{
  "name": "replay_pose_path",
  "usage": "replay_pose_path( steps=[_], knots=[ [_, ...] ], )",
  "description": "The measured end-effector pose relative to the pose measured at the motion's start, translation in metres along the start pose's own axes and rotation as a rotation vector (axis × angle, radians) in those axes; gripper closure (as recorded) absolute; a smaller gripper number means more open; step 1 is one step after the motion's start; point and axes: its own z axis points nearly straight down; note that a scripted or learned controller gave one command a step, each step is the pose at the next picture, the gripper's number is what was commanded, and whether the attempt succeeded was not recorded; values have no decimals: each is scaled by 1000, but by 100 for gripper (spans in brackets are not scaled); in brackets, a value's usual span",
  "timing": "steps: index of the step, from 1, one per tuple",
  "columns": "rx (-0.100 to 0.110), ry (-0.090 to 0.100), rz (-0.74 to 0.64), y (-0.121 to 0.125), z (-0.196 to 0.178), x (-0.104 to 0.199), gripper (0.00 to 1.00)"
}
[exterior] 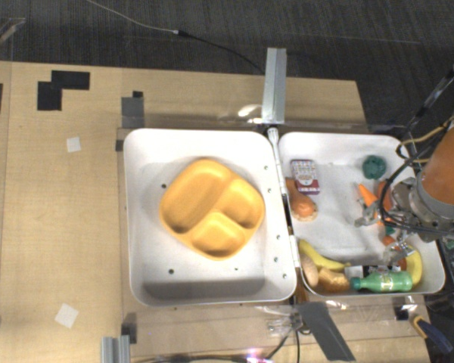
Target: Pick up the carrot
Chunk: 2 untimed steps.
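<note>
The carrot [365, 194] is a small orange piece lying in the right white bin [340, 153], in its right half below a teal object [374, 166]. My gripper [381, 221] reaches in from the right and sits low over the bin, just below and to the right of the carrot, close to it. Cables and the wrist body cover part of the gripper. The arm's orange band [446, 174] is at the bin's right edge.
The right bin also holds a red and white packet [303, 174], a peach-coloured fruit [305, 207], a banana [322, 259], a brown item [331, 280], a green bottle [382, 282] and a second banana [416, 268]. A yellow divided plate [210, 207] lies in the left bin [147, 278].
</note>
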Motion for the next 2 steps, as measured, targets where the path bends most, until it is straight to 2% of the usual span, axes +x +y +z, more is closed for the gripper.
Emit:
replay_pose_path(
  steps=[1, 2],
  knots=[
    [-7, 9, 43, -8, 15, -59, 0],
    [-3, 2, 40, -9, 1, -62, 100]
  ],
)
